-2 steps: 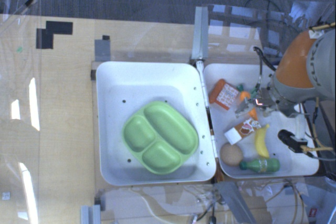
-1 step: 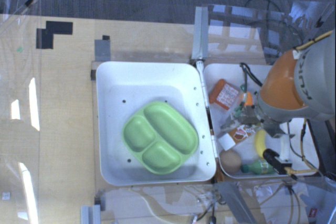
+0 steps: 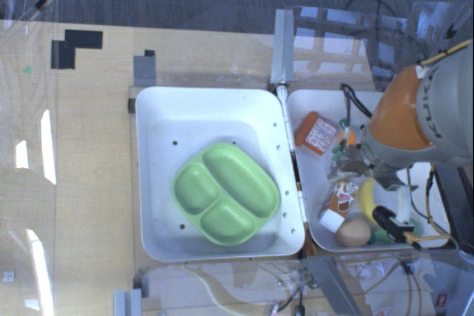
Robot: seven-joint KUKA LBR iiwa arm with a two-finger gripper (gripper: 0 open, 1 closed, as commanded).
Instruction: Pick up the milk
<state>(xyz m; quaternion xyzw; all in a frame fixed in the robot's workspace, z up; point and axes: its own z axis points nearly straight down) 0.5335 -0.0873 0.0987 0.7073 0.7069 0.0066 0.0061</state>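
Two white bins are sitting side by side on the bench (image 3: 81,181). Left bin (image 3: 159,159) is holding a green divided plate (image 3: 226,192), nothing else. Right bin (image 3: 315,233) is crowded: orange box (image 3: 318,133) at the far left, milk (image 3: 342,202), a small carton with a white cap, lying tilted at the near left, brownish egg-like ball (image 3: 354,233) touching it on the near side, yellow banana (image 3: 366,196) just right. Arm is reaching in from the right, gripper (image 3: 352,161) hanging just beyond the milk; cannot tell the state. Risks, judging from here: clutter is pressing tight around the carton, so a descent could be snagging the banana or ball instead, or pushing the tilted carton sideways.
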